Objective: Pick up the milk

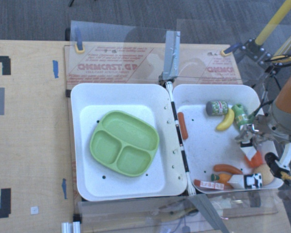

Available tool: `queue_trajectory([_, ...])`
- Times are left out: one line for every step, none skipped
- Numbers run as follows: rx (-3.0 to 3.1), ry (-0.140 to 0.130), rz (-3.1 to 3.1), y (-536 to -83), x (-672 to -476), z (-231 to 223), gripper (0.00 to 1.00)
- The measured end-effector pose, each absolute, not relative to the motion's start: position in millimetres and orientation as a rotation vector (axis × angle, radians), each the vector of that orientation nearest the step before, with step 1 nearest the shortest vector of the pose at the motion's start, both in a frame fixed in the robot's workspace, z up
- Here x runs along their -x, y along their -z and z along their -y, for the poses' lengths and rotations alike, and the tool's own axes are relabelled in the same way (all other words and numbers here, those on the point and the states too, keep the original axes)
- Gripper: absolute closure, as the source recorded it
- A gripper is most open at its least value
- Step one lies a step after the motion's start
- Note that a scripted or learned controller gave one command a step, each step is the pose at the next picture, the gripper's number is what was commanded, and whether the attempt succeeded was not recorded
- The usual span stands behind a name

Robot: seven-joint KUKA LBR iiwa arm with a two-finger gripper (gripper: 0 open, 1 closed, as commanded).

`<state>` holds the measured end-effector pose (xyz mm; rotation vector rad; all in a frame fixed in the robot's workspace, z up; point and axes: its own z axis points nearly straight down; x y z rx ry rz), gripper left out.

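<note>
The milk [247, 181] is a small white carton with black cow patches. It lies on its side in the front right corner of the right bin [203, 144]. The gripper [252, 137] hangs over the bin's right side, behind the milk and a short way from it. It is close to a green bottle [240, 114]. The grey arm with its orange band [286, 101] comes in from the right edge. Nothing shows between the gripper and the milk carton.
The right bin also holds a can [217, 107], a banana [226, 120], a sausage [183, 125], a carrot [227, 169] and an orange-red piece [254, 159] beside the milk. A green divided plate [124, 142] lies in the left bin [82, 130].
</note>
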<state>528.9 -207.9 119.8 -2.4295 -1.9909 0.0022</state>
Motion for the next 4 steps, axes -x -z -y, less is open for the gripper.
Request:
queue_trajectory([2.593,-0.005,1.770,-198.2,-480.1,176.5,1.00])
queue_trajectory([2.651,-0.005,1.683,-196.5,-480.1,181.1,1.00])
queue_trajectory([2.548,0.002,1.833,-115.8,-491.7,167.3,1.00])
queue_trajectory([2.724,-0.007,1.561,-197.4,-479.9,124.2,1.00])
